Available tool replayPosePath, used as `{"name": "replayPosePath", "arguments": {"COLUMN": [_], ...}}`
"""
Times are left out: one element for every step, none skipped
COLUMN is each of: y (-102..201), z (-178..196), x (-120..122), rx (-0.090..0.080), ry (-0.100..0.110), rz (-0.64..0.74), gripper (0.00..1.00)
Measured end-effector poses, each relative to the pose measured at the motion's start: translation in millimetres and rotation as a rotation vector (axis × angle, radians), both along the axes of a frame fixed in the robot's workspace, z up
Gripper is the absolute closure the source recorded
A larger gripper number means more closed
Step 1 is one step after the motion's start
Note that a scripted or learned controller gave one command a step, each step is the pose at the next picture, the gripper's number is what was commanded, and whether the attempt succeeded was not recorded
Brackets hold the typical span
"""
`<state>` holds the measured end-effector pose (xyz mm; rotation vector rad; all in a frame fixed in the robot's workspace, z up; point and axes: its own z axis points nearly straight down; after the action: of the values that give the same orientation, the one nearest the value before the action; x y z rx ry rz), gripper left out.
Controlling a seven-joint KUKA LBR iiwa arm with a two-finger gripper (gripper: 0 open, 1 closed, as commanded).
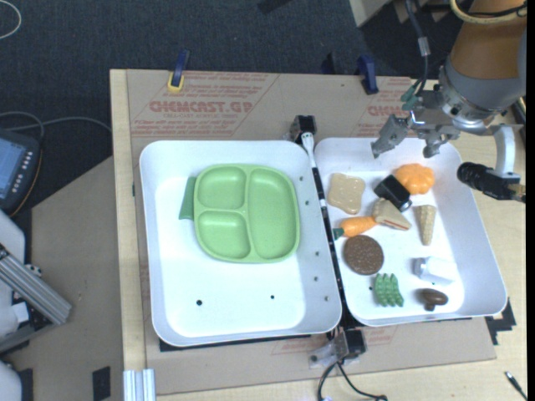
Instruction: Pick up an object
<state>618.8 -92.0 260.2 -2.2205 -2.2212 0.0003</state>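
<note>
Camera view: tool (410,141) hangs open, empty, just above the orange fruit (415,177).

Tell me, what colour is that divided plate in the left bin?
Light green: the divided plate, seen in the camera view.

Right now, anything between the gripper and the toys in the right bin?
Nothing visible. The gripper hangs open and empty over the far edge of the right bin. The nearest pieces, the orange piece and the black block, lie uncovered just in front of it. The black block does rest against the sandwich wedge, so that spot is crowded.
</note>
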Motion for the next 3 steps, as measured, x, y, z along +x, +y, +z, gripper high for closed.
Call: {"name": "replayPosePath", "arguments": {"y": [4.5,0.5,-8.3], "z": [-43.9,-106.8,-162.4], "x": [-3.8,-4.0,-1.1], "rx": [0.001,0.001,-0.004], "ry": [0.005,0.006,-0.002], "rz": [0.000,-0.001,-0.002], "gripper": [0.00,0.00,0.00]}}
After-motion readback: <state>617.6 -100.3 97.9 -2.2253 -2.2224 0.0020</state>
